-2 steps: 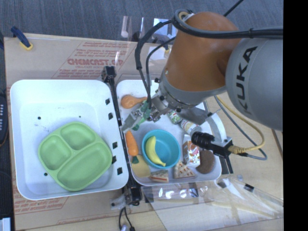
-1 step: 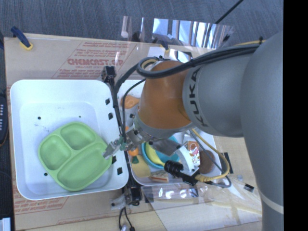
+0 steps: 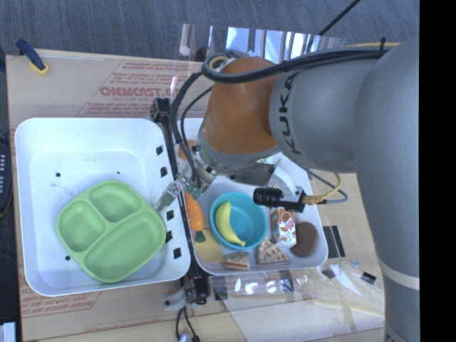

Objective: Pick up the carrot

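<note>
I see a cardboard-covered desk [image 3: 107,91] on dark grey carpet [image 3: 107,13]. The short orange carrot [image 3: 194,214] lies at the right white bin's [image 3: 322,251] left edge; finger state I cannot tell.

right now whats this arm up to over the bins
The KUKA arm reaches in over the right bin, its gripper down at the wall between the two bins. The carrot lies just below it along that bin's left side, next to a blue bowl with a banana in it. The carrot looks to be lying in the bin, not yet lifted. A green divided plate sits in the left bin.
</note>
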